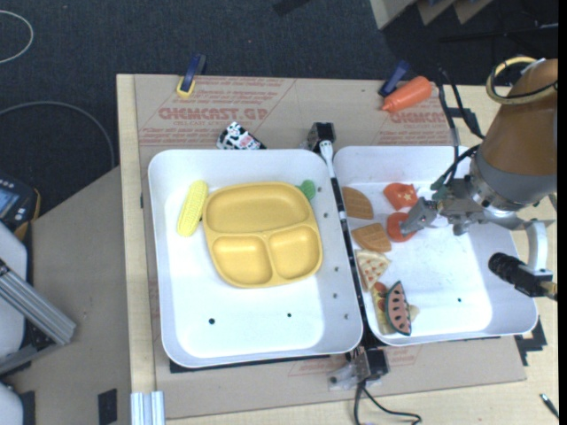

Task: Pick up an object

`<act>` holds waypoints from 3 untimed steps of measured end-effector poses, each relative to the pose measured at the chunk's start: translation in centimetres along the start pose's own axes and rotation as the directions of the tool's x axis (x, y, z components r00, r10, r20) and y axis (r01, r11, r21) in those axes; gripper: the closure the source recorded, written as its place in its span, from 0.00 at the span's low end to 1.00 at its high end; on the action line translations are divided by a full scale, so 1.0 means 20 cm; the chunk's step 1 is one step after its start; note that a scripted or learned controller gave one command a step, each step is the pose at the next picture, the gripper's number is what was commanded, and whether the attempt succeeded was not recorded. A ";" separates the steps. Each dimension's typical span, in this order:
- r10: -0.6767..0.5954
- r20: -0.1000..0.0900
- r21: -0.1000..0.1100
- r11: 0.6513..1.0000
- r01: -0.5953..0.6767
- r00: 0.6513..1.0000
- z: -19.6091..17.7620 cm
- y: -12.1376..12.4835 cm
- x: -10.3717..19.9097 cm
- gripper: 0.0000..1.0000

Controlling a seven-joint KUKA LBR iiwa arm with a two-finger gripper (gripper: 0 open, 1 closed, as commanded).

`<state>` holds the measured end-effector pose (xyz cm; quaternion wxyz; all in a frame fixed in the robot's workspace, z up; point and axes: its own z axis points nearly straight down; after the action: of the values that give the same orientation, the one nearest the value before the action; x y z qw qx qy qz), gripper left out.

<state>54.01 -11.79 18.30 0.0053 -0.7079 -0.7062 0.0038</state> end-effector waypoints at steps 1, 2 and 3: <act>-0.003 0.002 -0.013 1.000 0.003 1.000 -0.03 0.02 0.00 0.00; -0.003 -0.001 -0.004 1.000 0.003 1.000 0.24 -0.01 0.05 0.00; -0.001 0.000 -0.007 1.000 0.001 1.000 0.50 -0.01 0.06 0.00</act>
<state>53.68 -10.66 8.27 0.0028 -0.7074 -0.7068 0.0013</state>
